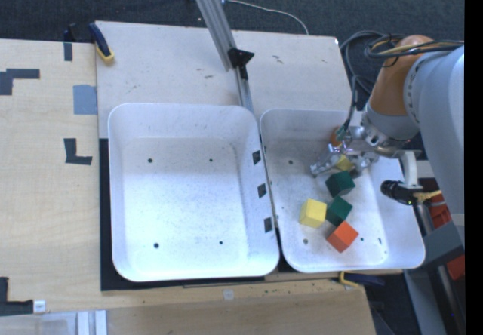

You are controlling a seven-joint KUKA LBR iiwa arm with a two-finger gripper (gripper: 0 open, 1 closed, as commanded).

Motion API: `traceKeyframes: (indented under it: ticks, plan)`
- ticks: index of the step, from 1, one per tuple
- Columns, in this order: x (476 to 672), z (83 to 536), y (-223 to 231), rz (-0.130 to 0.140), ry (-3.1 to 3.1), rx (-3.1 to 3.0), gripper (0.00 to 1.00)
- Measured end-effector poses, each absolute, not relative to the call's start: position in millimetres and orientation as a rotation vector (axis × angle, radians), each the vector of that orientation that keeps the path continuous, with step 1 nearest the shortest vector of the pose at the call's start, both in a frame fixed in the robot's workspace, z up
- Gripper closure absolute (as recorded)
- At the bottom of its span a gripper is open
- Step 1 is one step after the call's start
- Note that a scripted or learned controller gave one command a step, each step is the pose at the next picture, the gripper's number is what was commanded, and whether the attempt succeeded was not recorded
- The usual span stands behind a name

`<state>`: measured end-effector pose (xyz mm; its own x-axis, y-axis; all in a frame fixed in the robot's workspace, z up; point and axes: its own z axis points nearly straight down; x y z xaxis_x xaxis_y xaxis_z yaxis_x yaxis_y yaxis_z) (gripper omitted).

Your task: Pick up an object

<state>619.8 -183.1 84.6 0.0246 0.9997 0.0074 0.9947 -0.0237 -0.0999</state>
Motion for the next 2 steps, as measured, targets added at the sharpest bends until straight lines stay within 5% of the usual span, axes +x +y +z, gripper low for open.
traceKeyframes:
  ticks: [1, 2]
  plan:
    - [573.5, 91, -157, 0.008, -2.216, -2.219, 0.00]
    - [613.4, 87, -139, 0.071, -2.166, -2.195, 0.00]
